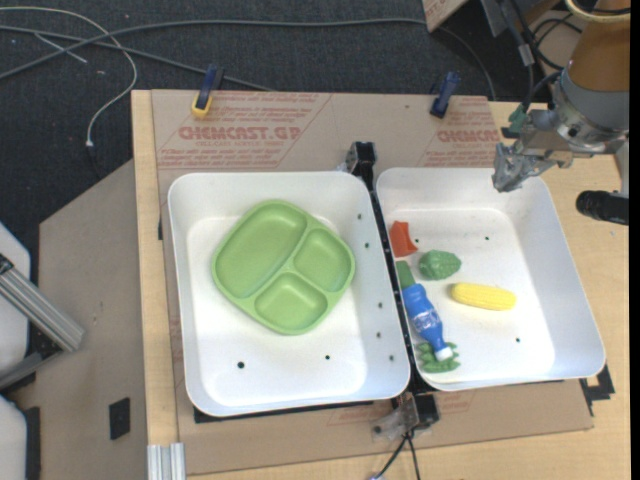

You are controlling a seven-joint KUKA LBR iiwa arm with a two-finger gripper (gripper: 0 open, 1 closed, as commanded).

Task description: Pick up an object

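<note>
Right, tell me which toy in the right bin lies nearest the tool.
The orange block, at the bin's left wall, lies slightly nearer the tool than the green lump.

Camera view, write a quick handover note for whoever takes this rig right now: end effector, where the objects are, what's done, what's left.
End effector: hovers above the far rim of the right bin, holding nothing visible; finger state unreadable from here.
Right bin: yellow corn mid-bin, green leafy toy to its left, blue bottle and orange block along the left wall, a small green piece at the near left corner.
Left bin: green divided plate.
Done: nothing picked yet.
Left: descend, grasp an object and lift; the corn looks least crowded.
</note>
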